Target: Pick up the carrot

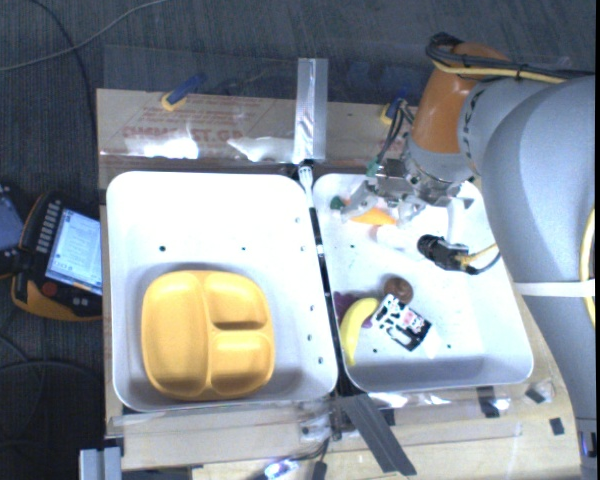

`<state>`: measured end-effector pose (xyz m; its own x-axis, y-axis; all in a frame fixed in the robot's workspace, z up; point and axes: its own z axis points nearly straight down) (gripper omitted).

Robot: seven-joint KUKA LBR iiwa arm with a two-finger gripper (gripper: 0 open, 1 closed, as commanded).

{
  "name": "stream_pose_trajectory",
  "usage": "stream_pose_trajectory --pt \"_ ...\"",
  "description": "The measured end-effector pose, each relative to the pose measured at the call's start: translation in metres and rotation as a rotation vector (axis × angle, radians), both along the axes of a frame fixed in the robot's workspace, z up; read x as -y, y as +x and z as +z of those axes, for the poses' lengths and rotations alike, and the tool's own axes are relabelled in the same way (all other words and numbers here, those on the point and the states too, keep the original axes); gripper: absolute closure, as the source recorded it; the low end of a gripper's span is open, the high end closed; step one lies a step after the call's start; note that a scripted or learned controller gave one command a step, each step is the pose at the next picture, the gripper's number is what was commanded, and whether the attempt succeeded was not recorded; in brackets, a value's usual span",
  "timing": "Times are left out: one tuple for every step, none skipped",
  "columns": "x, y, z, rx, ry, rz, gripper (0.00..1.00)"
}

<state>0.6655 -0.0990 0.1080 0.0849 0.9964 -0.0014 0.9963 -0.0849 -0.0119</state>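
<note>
End effector [398, 196] above the carrot [372, 216] at the right bin's [480, 358] far end.
Carrot's long axis runs roughly left–right; its right part is hidden under the end effector, whose opening cannot be told.

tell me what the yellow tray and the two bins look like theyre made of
Tray: probably moulded plastic. It has one even mustard colour, a dull sheen, and rounded walls between its compartments.

Left bin and right bin: probably thin formed plastic, though painted metal can't be ruled out. They are uniformly white and smooth, with soft glare and rounded corners.
</note>
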Motion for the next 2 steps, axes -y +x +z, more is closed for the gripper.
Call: stream_pose_trajectory --pt "0.0009 -0.0028 0.0071 -0.015 -0.004 0.001 1.00" --pt "0.0012 -0.0014 0.0086 -0.008 -0.007 0.001 0.00"
